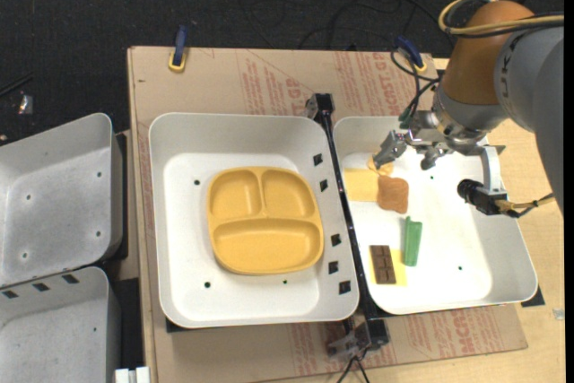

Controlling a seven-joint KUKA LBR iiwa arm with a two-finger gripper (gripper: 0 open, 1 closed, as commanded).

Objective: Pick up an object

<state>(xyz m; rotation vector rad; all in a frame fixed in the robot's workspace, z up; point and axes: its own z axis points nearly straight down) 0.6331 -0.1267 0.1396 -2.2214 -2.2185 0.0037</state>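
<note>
Claw point(408, 148) released, gripping nothing, above right bin's far-left area. Nearest object: brown rounded spongy chunk point(392, 193), just below-left of claw.

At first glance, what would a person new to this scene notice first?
The yellow divided plate stands out most, lying in the middle of the left bin. Next comes the grey arm's orange band at upper right, its gripper hovering over the right bin, just above a brown block and a green block.
</note>
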